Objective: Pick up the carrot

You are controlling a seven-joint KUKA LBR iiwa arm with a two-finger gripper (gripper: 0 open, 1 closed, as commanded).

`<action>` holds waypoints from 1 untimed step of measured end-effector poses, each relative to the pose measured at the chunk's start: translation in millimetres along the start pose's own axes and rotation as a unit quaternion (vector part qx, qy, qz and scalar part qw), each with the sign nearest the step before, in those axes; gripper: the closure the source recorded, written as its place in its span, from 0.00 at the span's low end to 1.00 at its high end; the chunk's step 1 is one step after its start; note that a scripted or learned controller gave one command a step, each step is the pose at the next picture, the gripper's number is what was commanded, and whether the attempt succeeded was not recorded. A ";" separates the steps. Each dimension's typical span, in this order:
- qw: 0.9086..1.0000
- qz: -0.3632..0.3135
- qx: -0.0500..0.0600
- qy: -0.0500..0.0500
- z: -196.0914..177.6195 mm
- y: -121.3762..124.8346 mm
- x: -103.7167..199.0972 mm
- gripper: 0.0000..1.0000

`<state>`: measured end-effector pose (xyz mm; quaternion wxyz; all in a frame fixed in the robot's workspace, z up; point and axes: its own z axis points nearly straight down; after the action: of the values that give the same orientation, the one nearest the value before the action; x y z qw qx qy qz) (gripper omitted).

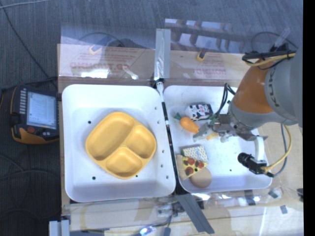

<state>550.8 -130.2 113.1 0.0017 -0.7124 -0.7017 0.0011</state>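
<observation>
The carrot (pixel 188 125) lay in the right bin (pixel 231 173), just left of my pincer (pixel 210 131) and almost touching it. Its long side pointed down toward me. I could not tell how my pincer stood.

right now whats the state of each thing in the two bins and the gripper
carrot: lying on the right bin floor, just left of the gripper, not lifted
gripper: low in the right bin beside the carrot
yellow plate: flat in the left bin, compartments bare
cow-print item: resting behind the carrot
pizza slice: flat near the front
egg: resting at the front wall
</observation>
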 end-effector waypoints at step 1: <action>1.000 -0.030 -0.008 -0.003 22.7 67.3 25.3 0.00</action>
<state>618.3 -105.9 90.1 -0.0060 -0.6908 -0.7230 -0.0030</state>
